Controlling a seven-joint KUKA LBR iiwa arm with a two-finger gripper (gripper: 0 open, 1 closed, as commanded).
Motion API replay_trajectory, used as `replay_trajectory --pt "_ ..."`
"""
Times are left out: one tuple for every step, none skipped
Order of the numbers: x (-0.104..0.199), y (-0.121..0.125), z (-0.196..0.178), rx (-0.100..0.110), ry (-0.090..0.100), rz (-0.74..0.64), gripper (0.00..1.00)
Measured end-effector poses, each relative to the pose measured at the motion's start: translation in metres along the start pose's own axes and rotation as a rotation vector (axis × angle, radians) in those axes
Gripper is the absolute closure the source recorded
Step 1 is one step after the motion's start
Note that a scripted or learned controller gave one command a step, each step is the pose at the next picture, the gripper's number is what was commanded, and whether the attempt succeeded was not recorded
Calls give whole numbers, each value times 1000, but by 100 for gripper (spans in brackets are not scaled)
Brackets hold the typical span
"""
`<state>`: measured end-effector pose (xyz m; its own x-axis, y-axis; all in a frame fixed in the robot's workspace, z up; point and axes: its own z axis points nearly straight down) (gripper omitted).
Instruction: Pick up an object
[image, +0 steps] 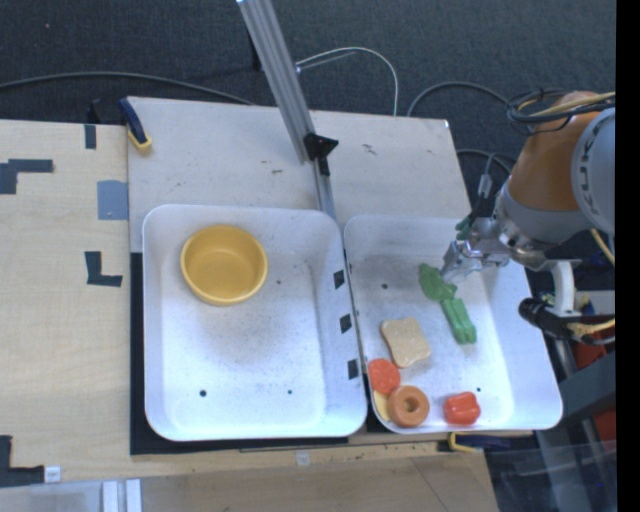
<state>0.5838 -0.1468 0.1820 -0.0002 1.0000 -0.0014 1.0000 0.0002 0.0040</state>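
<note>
Green object (448, 304) lay in the right bin (520, 400), near its far right edge, gripper (462, 255) just above its upper end; finger state indeterminable. A slanted, slender target risked slipping.

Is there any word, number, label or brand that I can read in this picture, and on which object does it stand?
None: no readable text anywhere.
The yellow bowl, the green toy, the bread slice and the orange ring bear no markings.
The small black marks on the bin wall are too small to read as letters or numbers.
</note>
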Motion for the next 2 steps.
replay_trajectory --pt "0 1 -25 2 1 -1 100" --pt "56 13 -18 5 3 -7 100"
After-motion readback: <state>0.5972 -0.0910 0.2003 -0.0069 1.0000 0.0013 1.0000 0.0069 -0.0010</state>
